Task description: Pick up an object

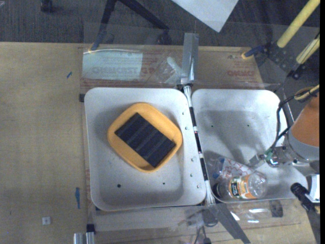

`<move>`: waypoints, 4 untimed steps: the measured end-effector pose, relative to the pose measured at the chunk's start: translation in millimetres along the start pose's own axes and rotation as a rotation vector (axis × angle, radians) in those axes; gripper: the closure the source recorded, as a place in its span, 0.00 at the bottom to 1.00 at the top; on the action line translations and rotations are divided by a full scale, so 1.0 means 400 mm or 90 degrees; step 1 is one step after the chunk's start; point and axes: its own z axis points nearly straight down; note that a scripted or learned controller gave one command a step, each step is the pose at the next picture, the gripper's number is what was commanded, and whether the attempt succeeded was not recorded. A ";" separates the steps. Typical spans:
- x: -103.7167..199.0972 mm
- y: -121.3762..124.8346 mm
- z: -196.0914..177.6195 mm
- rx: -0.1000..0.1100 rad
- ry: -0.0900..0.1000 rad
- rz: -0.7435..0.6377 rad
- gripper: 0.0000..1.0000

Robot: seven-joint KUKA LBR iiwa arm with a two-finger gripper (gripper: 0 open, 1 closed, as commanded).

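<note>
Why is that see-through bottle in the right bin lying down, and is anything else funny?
The clear bottle lies tipped on its side in the right bin's front corner, looking crumpled. The yellow dish in the left bin sits turned at a slant. Nothing looks spilled.

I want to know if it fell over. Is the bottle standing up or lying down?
Lying down. The clear bottle rests on its side in the right bin, its dark cap end pointing toward the left bin.
</note>
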 end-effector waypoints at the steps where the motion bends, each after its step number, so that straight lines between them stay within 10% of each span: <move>1: 0.238 0.121 -0.144 0.003 0.002 -0.114 0.00; 3: 0.227 0.030 -0.007 -0.009 -0.005 -0.237 0.00; 4: 0.294 0.024 -0.242 0.002 0.003 -0.385 0.00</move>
